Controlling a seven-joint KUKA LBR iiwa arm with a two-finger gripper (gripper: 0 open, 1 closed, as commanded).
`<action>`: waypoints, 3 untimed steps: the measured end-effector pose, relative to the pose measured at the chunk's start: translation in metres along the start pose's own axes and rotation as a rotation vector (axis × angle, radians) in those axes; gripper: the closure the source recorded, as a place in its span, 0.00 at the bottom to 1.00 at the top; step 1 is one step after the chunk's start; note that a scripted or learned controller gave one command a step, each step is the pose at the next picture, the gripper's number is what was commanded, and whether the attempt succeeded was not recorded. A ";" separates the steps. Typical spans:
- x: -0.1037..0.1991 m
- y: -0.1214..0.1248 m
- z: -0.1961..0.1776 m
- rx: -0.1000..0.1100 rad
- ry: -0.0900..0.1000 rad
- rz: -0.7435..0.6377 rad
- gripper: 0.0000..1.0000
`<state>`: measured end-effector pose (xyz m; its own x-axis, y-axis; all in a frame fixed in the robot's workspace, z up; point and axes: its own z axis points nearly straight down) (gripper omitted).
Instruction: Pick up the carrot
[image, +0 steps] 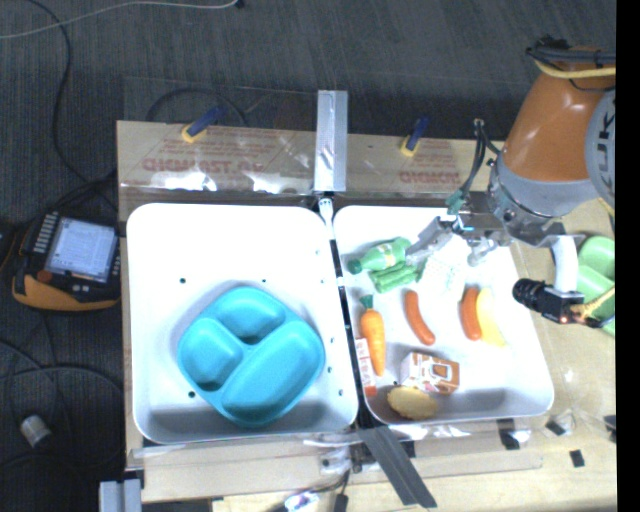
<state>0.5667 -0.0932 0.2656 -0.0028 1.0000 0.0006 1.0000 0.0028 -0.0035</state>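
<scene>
The carrot (373, 338) is orange with a small green top and lies lengthwise along the left wall of the right bin (530, 385). My gripper (455, 243) hangs over the back of that bin, up and to the right of the carrot and well apart from it. Its two grey fingers (432, 237) stand open with nothing between them. One finger is close to the cap end of a green bottle (384, 260).
In the right bin also lie a red sausage (420, 317), an orange and yellow piece (476, 314), a small carton (432, 372) and a potato (411, 402). A blue divided plate (251, 352) sits in the left bin (160, 250).
</scene>
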 end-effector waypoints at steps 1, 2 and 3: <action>-0.051 -0.007 0.043 -0.001 -0.001 -0.055 0.00; -0.092 -0.045 0.032 -0.002 -0.001 -0.084 0.00; -0.114 -0.018 0.095 0.000 -0.001 -0.100 0.00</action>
<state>0.5491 -0.2073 0.1709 -0.1027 0.9947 -0.0004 0.9947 0.1027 -0.0030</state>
